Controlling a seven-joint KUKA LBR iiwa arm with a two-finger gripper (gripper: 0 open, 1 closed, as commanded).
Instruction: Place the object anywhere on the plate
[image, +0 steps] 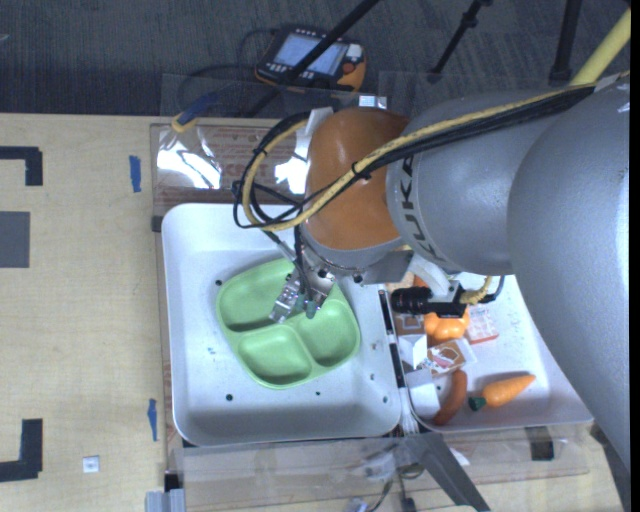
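The tool (300, 300) hangs low over the green divided plate (288, 325) in the left bin (200, 300); I cannot tell its state. The arm (480, 170) hides much of the right bin (560, 395), where a carrot (505, 389) and a sausage (452, 397) lie.

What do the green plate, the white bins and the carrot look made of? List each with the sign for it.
Green plate: likely moulded plastic, smooth and matte, with rounded divider ridges between its compartments.
Left white bin: probably plastic with a slight sheen, rounded moulded corners.
Carrot: seemingly toy plastic or rubber, uniform orange with a green tip; too small to tell which.
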